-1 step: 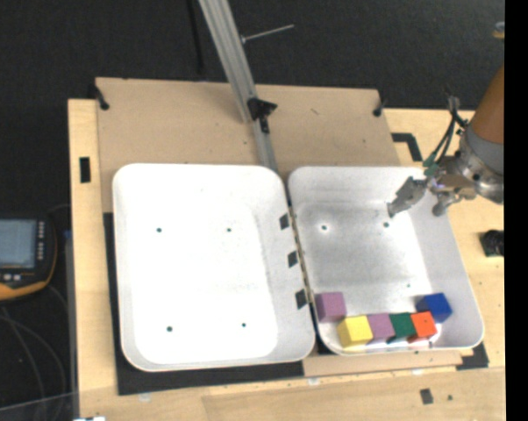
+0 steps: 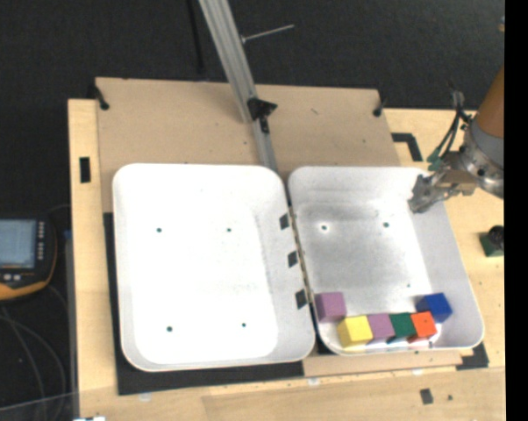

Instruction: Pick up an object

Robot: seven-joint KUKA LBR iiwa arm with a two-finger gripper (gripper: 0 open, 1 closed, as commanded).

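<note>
Several small blocks lie along the near edge of the right bin (image 2: pixel 360 182): a purple block (image 2: pixel 331 304), a yellow block (image 2: pixel 354 330), a second purple block (image 2: pixel 381 325), a green block (image 2: pixel 402 324), an orange block (image 2: pixel 423 324) and a blue block (image 2: pixel 436 305). My gripper (image 2: pixel 424 194) hangs at the bin's far right rim, well away from the blocks, with nothing seen in it.
The left bin (image 2: pixel 203 261) sits beside the right one, joined by a hinge strip. A slanted metal rail (image 2: pixel 233 55) rises behind the bins. A handheld pendant (image 2: pixel 14 248) lies at the far left, off the bench.
</note>
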